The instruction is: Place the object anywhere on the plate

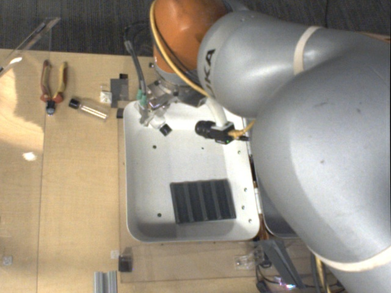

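Arm [317, 121] fills right side, nearest lens. Gripper [148, 105] at far-left corner of white bin [146, 182]; jaw state: cannot tell. Dark ribbed plate [202, 201] on bin floor near front. Pliers [53, 84] on bench.

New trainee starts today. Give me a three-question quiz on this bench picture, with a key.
1. True or false: the dark ribbed plate lies inside the white bin.
2. Where is the gripper? A) over the bin's far left corner B) over the pliers C) touching the plate
3. Fill in: the pliers lie on the wooden ____, outside the bin.

Key: 1 true; 2 A; 3 bench.
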Controlling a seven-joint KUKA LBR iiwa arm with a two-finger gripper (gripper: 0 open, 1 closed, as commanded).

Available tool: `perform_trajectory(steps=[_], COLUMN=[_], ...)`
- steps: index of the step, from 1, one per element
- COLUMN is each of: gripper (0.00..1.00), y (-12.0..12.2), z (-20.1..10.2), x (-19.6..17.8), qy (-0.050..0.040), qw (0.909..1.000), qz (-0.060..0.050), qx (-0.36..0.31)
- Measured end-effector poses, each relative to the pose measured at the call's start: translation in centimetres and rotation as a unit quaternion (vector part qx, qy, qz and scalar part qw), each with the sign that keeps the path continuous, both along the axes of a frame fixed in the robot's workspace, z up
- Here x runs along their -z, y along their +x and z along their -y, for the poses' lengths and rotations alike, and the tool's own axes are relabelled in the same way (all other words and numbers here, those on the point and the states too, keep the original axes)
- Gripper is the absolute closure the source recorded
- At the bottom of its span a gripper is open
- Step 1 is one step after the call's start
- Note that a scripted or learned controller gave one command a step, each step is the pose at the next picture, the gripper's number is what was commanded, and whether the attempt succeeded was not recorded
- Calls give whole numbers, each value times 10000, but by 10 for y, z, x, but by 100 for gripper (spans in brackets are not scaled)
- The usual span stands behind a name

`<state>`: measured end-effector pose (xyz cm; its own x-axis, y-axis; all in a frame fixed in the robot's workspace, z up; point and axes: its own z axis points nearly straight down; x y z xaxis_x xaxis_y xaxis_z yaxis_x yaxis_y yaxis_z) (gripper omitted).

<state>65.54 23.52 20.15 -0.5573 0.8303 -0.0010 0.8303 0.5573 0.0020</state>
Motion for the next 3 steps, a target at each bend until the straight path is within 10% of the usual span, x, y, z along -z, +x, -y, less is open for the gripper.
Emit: perform_trajectory(steps=[1, 2, 3], gripper=[100, 100, 100], y=[14, -11, -7], z=[7, 9, 12], x=[-88, -32, 30], qy=[2, 8, 4], qw=[9891, 9812, 9935], qz=[27, 2, -4], qx=[-1470, 1928, 1142])
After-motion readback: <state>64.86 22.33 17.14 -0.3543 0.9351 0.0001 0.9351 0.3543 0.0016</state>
